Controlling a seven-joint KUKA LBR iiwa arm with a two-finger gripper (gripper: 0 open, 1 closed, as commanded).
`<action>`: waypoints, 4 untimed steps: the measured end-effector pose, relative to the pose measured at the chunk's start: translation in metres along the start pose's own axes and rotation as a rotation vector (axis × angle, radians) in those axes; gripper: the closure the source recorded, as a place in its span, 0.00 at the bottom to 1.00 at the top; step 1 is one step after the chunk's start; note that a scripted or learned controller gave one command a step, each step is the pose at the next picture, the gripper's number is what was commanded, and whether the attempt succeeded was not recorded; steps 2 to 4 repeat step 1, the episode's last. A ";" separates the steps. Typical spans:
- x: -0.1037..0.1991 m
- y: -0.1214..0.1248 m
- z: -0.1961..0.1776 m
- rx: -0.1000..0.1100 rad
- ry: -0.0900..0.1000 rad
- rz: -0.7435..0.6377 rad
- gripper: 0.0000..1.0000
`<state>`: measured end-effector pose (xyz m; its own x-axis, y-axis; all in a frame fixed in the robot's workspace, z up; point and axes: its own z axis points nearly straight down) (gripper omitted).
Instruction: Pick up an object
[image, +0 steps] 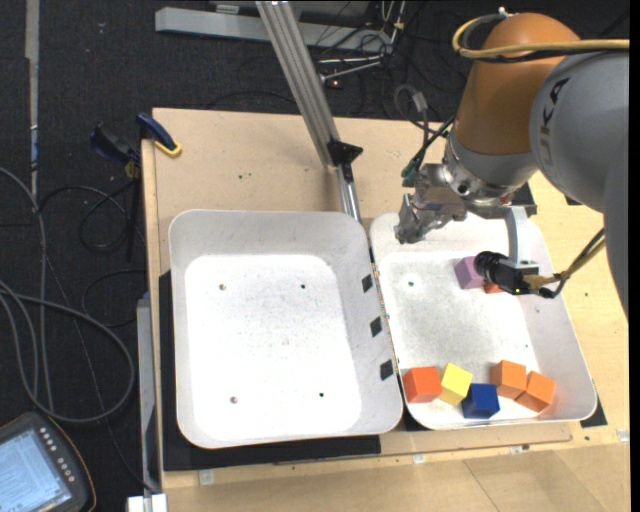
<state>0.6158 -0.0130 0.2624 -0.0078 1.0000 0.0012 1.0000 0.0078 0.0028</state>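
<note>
My gripper (412, 228) hangs over the far left corner of the right bin (440, 320), with nothing visibly in it. A purple block (467, 271) lies to its right, beside a small red piece (493, 288) that is partly hidden by a black cylinder on the arm. Along the bin's near edge sit an orange block (422, 383), a yellow block (456, 381), a blue block (481, 401) and two more orange blocks (512, 376) (540, 391).
The left bin (200, 250) adjoins the right one, with black clips along the shared rim. A slanted metal pole (310, 90) ends near the bins' far joint. Cables and a blue-yellow clamp (150, 130) lie at the bench's far left.
</note>
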 end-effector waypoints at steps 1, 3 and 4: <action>0.049 0.007 0.000 0.001 0.000 0.001 1.00; 0.049 0.007 0.000 0.001 0.000 0.001 1.00; 0.049 0.007 0.000 0.001 0.000 0.001 1.00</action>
